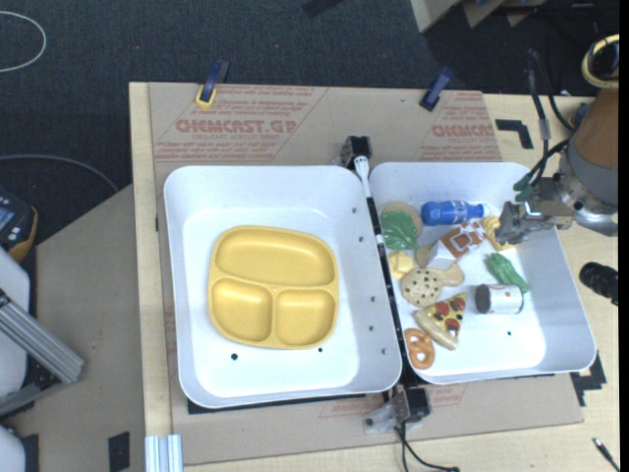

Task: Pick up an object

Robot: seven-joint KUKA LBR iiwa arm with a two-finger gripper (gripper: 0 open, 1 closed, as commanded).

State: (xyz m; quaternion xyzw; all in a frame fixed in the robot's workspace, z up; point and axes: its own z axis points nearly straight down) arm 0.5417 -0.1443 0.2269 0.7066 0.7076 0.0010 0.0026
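While the gripper (pixel 513 226) hangs just right of the blue bottle (pixel 451 210), its grip state cannot be told.

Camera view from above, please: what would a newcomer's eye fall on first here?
First, the yellow divided plate, alone in the left bin. Next, the clutter of toy food in the right bin: a blue bottle, a cookie, a pizza slice. The arm's hand hovers by the far right.

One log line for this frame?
tool low in right bin, by blue bottle | grip: unclear | yellow tray in left bin
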